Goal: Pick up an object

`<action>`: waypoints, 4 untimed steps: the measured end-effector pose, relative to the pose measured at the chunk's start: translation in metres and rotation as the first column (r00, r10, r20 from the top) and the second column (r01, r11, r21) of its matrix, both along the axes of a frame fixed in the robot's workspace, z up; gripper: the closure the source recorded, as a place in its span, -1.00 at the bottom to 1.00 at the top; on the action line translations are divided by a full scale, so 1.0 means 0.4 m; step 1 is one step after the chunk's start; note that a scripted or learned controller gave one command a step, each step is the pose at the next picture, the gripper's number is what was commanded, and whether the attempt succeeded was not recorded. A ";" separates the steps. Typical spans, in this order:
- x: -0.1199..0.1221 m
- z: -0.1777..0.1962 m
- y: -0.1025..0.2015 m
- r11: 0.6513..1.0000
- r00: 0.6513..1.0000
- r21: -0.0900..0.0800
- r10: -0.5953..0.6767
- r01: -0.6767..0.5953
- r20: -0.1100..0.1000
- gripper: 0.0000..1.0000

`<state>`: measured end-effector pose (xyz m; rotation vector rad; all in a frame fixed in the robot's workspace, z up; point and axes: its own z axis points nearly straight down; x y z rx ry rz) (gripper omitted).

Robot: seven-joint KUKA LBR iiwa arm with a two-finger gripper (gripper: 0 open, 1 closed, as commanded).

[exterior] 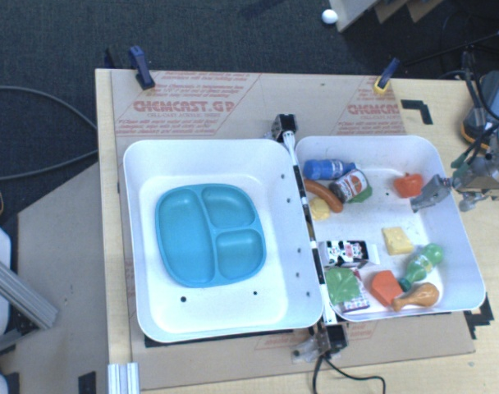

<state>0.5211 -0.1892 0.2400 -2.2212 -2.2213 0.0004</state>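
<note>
The right bin [455, 245] holds several toy foods. Among them are a blue bottle [327, 169], a small can [353, 185], a brown sausage [324, 195], a red-orange piece [409, 185], a yellow block [397, 240], a green vegetable [424, 259], an orange block [386, 286] and a tan drumstick [416, 296]. My gripper [446, 200] hangs over the bin's right rim, just right of the red-orange piece. Its fingers stand apart, open, with nothing between them.
The left bin [143, 220] holds a blue divided plate [210, 234]. A black-and-white carton [346, 253] and a green packet [343, 286] lie by the divider between the bins. Clamps [139, 66] sit at the board's back edge.
</note>
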 end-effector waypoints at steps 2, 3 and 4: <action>0.269 -0.388 -0.002 1.000 1.000 0.000 0.002 -0.002 0.001 -1.00; 0.341 -0.388 0.022 1.000 1.000 -0.001 0.001 -0.001 0.000 -1.00; 0.343 -0.361 0.022 1.000 1.000 -0.003 0.003 -0.003 0.003 1.00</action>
